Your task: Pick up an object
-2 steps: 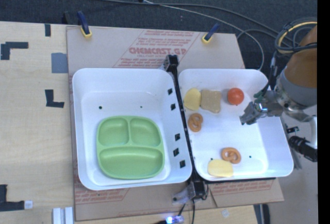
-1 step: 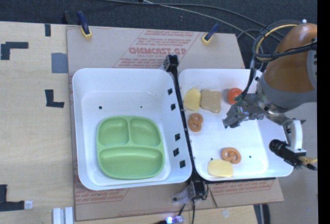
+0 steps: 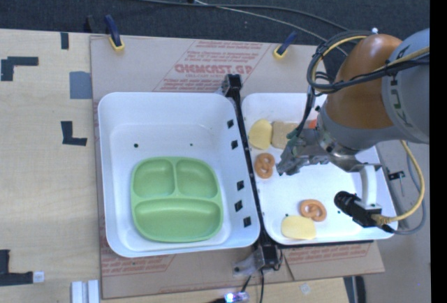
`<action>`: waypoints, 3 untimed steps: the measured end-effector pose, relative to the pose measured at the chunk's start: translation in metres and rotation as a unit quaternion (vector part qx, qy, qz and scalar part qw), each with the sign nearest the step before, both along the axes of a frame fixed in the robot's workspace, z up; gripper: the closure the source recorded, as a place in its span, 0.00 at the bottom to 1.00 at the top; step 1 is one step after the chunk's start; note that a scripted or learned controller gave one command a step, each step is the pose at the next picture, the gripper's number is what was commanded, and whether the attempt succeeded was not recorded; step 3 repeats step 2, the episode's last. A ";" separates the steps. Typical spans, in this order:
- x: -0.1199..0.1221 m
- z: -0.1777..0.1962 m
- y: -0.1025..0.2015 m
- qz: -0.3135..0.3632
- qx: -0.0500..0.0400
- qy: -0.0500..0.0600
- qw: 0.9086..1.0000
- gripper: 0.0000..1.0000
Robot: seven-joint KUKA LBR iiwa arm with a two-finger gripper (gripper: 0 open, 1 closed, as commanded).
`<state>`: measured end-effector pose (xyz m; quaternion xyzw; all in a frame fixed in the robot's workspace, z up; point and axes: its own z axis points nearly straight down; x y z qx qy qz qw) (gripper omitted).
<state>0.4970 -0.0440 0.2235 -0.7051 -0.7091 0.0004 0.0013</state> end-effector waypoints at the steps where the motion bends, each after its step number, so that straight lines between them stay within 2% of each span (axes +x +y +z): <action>1: 0.006 0.006 0.062 0.001 0.000 0.000 1.000 1.00; 2: 0.020 -0.003 0.120 0.001 0.000 0.000 1.000 1.00; 3: 0.020 -0.003 0.120 0.001 0.000 0.000 1.000 1.00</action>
